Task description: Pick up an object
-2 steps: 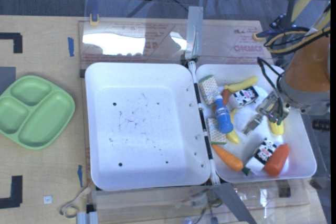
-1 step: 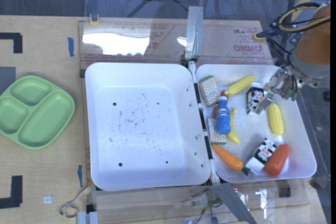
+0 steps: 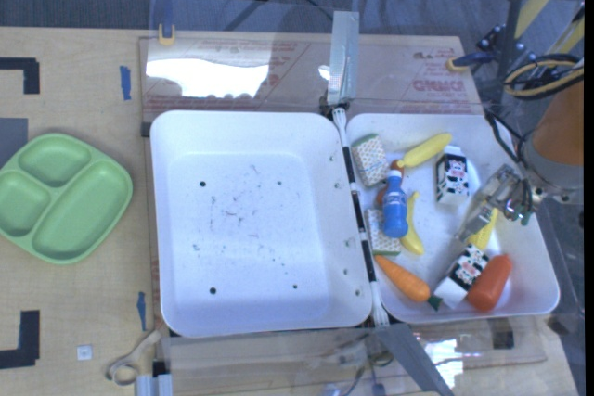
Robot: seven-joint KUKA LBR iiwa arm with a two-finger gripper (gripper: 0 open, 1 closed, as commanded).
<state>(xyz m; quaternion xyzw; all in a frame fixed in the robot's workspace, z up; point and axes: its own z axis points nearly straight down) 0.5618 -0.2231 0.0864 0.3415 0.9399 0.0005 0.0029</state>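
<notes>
Down at the right of the frame, the gripper (image 3: 484, 216) hangs low over the right bin (image 3: 543, 278). Its fingers look parted, tips astride something yellow, though the view is too small to be sure anything is grasped. Just below lie a black-and-white carton (image 3: 467, 269) and an orange-red piece (image 3: 490, 283), crowded together. The left bin (image 3: 176, 153) offers no target.

Glossy plastic bottle (image 3: 394, 207); matt wood bench (image 3: 74, 311).

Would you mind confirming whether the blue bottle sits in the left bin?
No, the blue bottle lies in the right bin, beside the divider between the bins.
</notes>
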